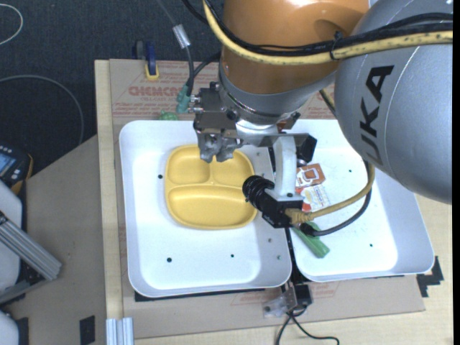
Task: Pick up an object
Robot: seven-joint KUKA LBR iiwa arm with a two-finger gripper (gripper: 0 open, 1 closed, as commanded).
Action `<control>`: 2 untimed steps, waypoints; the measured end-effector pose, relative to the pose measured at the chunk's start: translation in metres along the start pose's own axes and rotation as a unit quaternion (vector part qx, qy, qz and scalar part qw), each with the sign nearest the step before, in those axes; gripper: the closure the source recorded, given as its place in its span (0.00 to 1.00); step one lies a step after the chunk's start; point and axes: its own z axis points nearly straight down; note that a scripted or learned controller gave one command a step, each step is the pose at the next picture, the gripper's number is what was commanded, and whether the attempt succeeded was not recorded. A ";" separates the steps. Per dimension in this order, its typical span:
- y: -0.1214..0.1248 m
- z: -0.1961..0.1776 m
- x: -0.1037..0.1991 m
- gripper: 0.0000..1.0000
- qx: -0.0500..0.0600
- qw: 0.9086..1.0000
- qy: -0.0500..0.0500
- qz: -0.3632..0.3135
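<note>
- Your gripper (217,149) hung low over the far edge of the yellow divided plate (208,192), with its dark metal tips right at the plate's top rim.
- You could not have told from this angle whether the claw was spread or pressed together, nor whether it pinched the rim; the tips blurred into one dark mass.
- The plate lay flat in the left bin (194,264), toward its far half, with its larger compartment facing the near side.
- Your arm's orange band (287,20) and grey body (402,99) loomed over the right bin (374,257) and covered much of it.
- In the right bin you had a small red and white packet (313,177) near the dividing edge, and a green object (310,243) lying just beside that edge, closer to you.
- A yellow cable (338,200) looped down from the arm across that bin.
- Both bins sat on a brown cardboard sheet (115,192).
</note>
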 end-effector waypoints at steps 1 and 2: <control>-0.009 0.054 -0.067 1.00 0.008 1.000 -0.003 0.004; -0.008 0.038 -0.118 1.00 0.003 1.000 -0.002 0.004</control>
